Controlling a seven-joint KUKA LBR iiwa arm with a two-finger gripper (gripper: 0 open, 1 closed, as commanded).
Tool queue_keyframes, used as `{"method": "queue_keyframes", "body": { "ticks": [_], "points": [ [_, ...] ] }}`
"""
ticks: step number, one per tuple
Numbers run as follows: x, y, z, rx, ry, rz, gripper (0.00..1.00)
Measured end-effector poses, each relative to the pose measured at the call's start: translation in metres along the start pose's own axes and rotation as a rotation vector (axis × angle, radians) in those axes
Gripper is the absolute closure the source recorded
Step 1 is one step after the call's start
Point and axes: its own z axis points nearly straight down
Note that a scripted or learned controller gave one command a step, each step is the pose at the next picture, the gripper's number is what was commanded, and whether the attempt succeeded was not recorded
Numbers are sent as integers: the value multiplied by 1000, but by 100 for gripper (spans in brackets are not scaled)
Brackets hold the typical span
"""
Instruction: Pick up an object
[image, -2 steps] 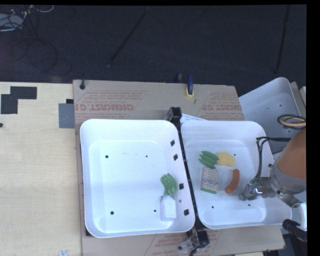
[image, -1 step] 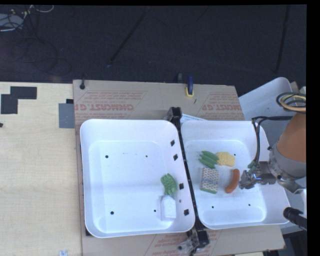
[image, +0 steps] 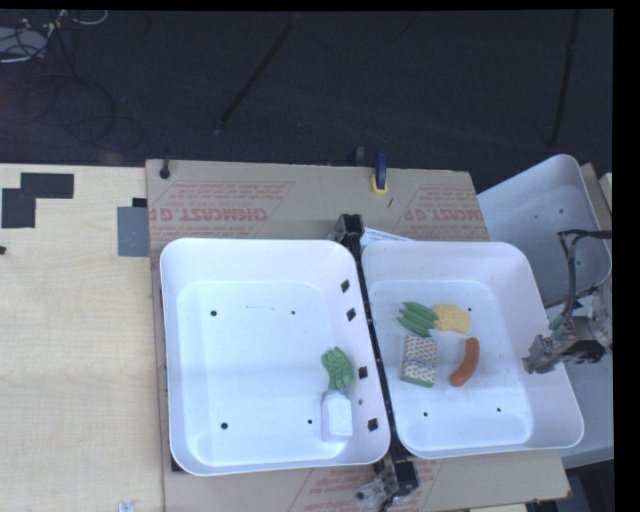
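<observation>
Looking down at a slant on the counter (image: 70, 330), two shallow white bins sit side by side on a brown cardboard sheet (image: 300, 200). Left bin (image: 200, 300): a green leafy toy (image: 339, 368) lies near its right wall, and a small white block (image: 337, 415) rests just below it, close to the lower right corner. Right bin (image: 500, 270): a cluster of four things sits left of centre. A green pod-like piece (image: 418, 317) lies touching a yellow corn-like piece (image: 452, 318) on its right; beneath them is a pale, speckled rectangular block (image: 420, 360), and just beside that, to the right, an orange-red sausage shape (image: 465, 361), tilted slightly off upright. The claw (image: 552, 350) shows at the right edge of the right bin, over its rim, well apart from the cluster (its parts are small and dark, so whether its fingers are spread or closed cannot be told). Nothing can be seen between them. A blue and yellow clip (image: 380, 172) stands at the far edge of the cardboard.
</observation>
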Motion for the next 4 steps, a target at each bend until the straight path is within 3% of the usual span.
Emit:
{"method": "queue_keyframes", "body": {
  "ticks": [1,2,3,4],
  "points": [
    [6,-2,98,10,8,-3,100],
    [92,9,31,-3,7,-12,100],
    [40,71,-12,-7,-1,-5,100],
    [30,7,-33,3,4,-1,100]
  ]
}}
